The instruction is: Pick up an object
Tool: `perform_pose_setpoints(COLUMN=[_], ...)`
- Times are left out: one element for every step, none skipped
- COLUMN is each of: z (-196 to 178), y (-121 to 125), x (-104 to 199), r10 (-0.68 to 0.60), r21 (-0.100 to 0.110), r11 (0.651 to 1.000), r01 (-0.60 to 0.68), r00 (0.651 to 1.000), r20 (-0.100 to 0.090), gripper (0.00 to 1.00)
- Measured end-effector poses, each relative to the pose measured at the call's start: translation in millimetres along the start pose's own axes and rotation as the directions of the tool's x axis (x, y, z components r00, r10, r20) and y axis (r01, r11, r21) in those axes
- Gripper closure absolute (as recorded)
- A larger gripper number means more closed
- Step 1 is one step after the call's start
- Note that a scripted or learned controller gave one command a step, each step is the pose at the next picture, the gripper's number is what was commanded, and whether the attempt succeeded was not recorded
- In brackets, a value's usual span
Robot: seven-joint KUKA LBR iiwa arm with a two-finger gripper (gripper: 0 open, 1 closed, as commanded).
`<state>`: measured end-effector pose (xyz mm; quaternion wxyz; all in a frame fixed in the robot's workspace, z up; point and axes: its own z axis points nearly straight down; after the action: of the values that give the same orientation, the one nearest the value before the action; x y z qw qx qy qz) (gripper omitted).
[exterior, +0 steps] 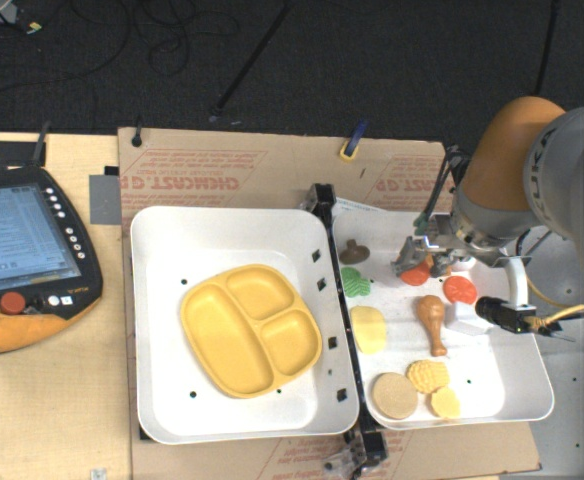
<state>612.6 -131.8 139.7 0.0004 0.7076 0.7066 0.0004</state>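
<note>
end effector (419,259) over toy food (415,275)

One fixed camera looks down aslant on both bins (162,233).

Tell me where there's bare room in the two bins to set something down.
Left bin: bare floor all around the yellow divided plate, widest along the far edge. Right bin: crowded; the green piece, drumstick, corn and cookie fill the middle and near side, with the gripper over the far part. A free patch lies right of the drumstick, near the right wall.
</note>
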Motion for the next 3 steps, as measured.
perform_pose_setpoints(z=[-60.1,-89.6,-82.9], y=[7.8,8.0,-18.8], x=[1.2,-0.5,49.7], r10=[0.0,-0.001,-0.003], r21=[-0.002,0.0,0.007], r11=[1.0,1.0,1.0], r01=[0.0,0.001,0.003], r00=[1.0,1.0,1.0], r20=[0.0,0.0,-0.002], gripper=[1.0,1.0,1.0])
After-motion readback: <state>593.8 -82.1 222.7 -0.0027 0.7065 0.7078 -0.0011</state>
